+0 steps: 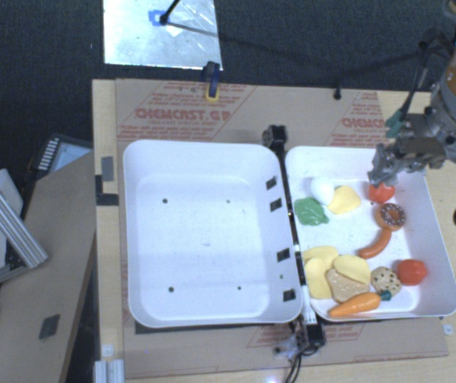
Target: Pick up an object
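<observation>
Red toy, small, rounded, glossy plastic, lies at two o'clock in the right bin, directly beneath the grey metal gripper; finger position cannot be told.

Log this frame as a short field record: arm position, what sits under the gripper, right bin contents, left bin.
arm: enters from the right, gripper low over the right bin's far end
under gripper: small red item; grasp not confirmed
right bin contents: white ball, green piece, donut, sausage, cookie, carrot, tomato
left bin: white, bare floor visible
</observation>
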